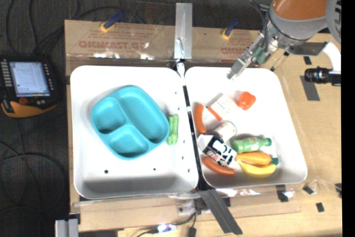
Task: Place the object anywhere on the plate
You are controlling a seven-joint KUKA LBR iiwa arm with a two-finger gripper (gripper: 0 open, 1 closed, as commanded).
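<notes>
Plate: the blue plate with three compartments lies in the left bin, nothing on it.
Candidate objects: the task names no particular one; a green pod lies just beside the plate's right edge, and the right bin holds an orange toy, a white carton, a green bottle, a carrot-like piece and a banana, crowded together.
Gripper: the gripper hangs over the right bin's far rim, nothing between the fingers; whether they are spread or pressed together I cannot tell.
Handling, as a judgement: these look like light, stiff, smooth plastic toys, likely slippery on rounded sides.
Best hold: across the narrow width at mid-length; the orange toy stands apart from the heap, so it offers the clearest approach.
</notes>
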